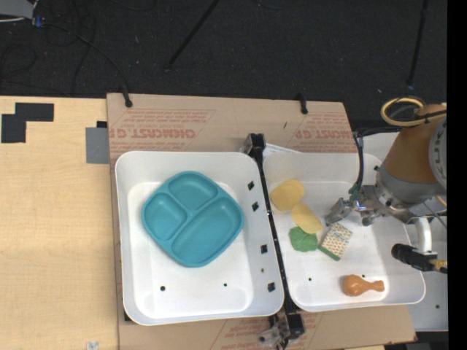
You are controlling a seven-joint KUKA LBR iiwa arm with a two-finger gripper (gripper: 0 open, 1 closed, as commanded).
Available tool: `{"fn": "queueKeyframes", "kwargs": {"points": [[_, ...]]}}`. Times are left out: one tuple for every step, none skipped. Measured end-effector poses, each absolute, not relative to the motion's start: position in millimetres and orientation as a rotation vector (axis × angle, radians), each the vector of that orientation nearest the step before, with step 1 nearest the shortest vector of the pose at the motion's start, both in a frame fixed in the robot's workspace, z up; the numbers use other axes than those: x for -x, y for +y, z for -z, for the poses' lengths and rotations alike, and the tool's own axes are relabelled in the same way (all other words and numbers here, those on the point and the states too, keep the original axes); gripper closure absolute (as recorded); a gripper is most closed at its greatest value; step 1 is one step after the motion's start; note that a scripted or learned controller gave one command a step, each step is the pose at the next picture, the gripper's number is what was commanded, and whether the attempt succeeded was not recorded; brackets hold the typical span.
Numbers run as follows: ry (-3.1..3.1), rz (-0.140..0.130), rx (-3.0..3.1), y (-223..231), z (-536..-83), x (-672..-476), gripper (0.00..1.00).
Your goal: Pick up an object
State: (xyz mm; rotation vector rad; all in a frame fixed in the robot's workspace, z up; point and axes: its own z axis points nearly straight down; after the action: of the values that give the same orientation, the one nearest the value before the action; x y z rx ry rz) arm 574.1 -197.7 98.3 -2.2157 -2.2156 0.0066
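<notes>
Now I list what I see from my remote station, from the biggest thing to the smallest:

- Two white bins stand side by side; the left bin carries a teal divided plate lying flat near its middle.
- The right bin holds the small objects, and the arm reaches over its right edge.
- The gripper is low over the right bin, just above the patterned block; I cannot tell how its fingers stand, nor if they hold something.
- An orange drumstick-shaped toy lies near the front of this bin, well apart from the gripper.
- Two yellow pieces and lie touching, left of the gripper.
- A green piece touches the lower yellow one.
- A patterned block lies just beside the green piece.
</notes>
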Motion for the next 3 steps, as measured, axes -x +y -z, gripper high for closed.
{"fn": "queueKeyframes", "kwargs": {"points": [[-2.218, -0.004, 2.219, -196.5, -86.7, -573.7, 0.0], [-2.217, -0.003, 2.22, -197.1, -98.0, -574.0, 1.0], [-2.224, 0.001, 2.221, -193.9, -140.9, -574.6, 1.0]]}}
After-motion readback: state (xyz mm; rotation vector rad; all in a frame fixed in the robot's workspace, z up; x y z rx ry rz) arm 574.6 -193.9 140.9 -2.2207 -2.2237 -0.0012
